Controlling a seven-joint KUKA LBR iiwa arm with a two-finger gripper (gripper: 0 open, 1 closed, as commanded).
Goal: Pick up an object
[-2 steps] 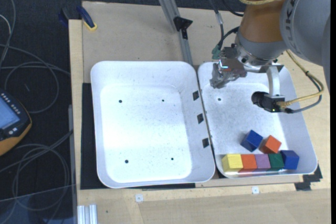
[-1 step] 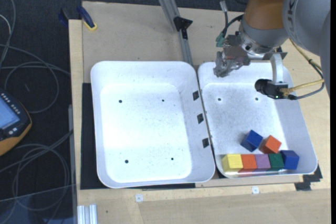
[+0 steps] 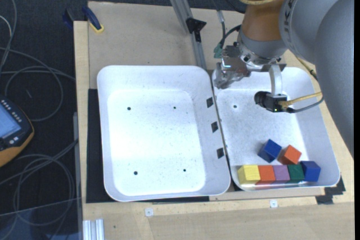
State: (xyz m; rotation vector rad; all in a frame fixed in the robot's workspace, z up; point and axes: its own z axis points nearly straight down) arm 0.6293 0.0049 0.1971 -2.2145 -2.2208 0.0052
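Note:
Several coloured cubes lie in the near part of the right bin (image 3: 247, 121). A blue cube (image 3: 270, 150) and an orange cube (image 3: 291, 154) sit loose, side by side. In front of them, a row runs along the near wall: yellow (image 3: 248, 173), orange (image 3: 266, 173), purple (image 3: 280, 172), green (image 3: 295, 172) and blue (image 3: 310, 170). My gripper (image 3: 226, 73) hangs over the far left corner of the right bin, close to the wall shared by the two bins and well away from the cubes. Nothing shows in its grasp.
The left bin (image 3: 152, 132) is a white speckled tray beside the right one. A slanted metal pole (image 3: 180, 3) rises behind the bins. A black cable fitting (image 3: 270, 101) hangs from the wrist over the right bin. Cables lie on the floor to the left.

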